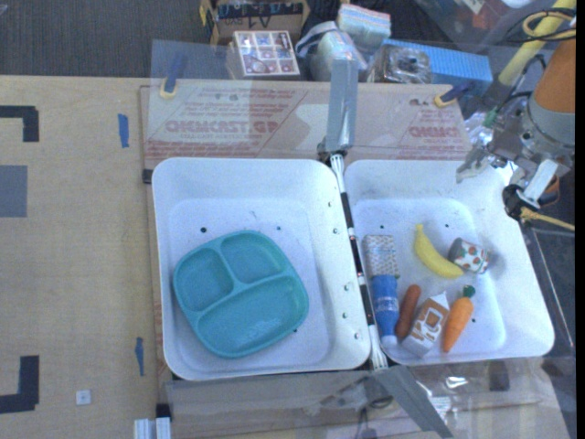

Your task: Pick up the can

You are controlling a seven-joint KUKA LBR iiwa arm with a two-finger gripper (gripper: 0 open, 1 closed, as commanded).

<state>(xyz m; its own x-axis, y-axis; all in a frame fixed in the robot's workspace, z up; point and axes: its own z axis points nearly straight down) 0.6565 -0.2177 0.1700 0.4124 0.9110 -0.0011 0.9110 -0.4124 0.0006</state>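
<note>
Grey metal gripper sits at the top right corner of the right bin, over the rim, orange band of the arm above it. Can't tell how the jaws stand from this angle (too small, cluttered with cables). Nothing visibly held.

The can lies on its side in the right bin, right of centre, white with red print. It's touching or just beside the tip of the banana on its left. Below it: carrot, small carton, sausage, all packed close. Along the bin's left wall a blue tube with a silver packet above it.

Left bin holds a teal tray, not relevant.

Step, as I read it: approach, pre-grasp. Gripper is well apart from the can, up and to the right of it.

Next move needs:
- travel down-left in the view to get over the can
- descend with the jaws wide and straddling the can across its narrow side (it's lying down, so align to its axis)
- keep one finger out of the banana; the gap on that side looks tight, if there is one

Risk: a finger lands on the banana and shoves the can, or the can rolls off toward the right wall.
</note>
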